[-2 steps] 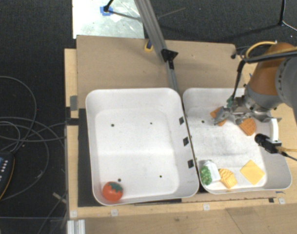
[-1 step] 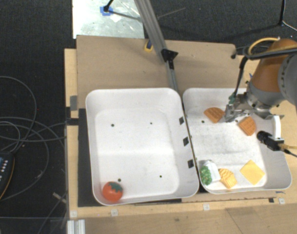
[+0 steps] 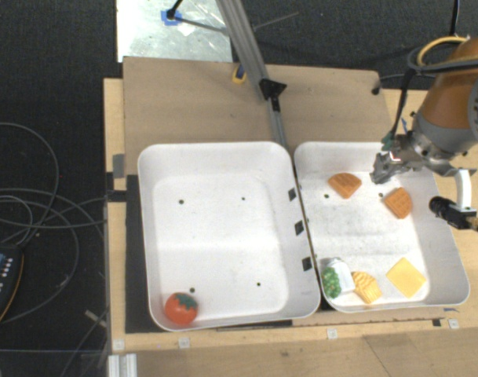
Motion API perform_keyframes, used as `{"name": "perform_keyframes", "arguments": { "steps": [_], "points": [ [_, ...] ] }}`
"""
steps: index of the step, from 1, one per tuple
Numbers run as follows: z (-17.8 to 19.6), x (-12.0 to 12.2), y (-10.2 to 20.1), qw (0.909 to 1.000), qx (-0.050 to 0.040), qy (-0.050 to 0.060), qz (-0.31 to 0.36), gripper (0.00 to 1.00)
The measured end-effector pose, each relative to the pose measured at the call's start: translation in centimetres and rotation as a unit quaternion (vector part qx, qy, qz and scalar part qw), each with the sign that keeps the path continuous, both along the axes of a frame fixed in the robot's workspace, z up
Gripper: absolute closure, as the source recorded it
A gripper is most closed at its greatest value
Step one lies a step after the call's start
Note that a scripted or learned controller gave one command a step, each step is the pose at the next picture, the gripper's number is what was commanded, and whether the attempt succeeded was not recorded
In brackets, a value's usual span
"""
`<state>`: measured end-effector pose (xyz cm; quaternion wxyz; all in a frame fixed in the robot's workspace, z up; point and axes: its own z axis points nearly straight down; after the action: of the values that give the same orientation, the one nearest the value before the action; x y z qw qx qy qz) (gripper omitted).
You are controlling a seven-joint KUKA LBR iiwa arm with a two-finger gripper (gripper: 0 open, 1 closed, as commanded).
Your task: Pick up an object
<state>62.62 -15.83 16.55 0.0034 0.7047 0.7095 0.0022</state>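
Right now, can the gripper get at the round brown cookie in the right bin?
Probably yes. The gripper hangs just beside the round brown cookie, which lies alone on the floor of the right bin, nothing over it.

Bench [image 3: 333, 100] bearing two white bins [image 3: 215, 159]
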Motion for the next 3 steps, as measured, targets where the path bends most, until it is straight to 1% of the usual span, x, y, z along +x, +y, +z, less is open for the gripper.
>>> {"name": "perform_keyframes", "arguments": {
  "steps": [2,3],
  "points": [
    [9.4,0.3,-0.4,1.0,-0.0002,0.0,0.0,1.0],
    [9.7,0.3,4.2,1.0,0.0015,0.003,0.002,1.0]
  ]
}}
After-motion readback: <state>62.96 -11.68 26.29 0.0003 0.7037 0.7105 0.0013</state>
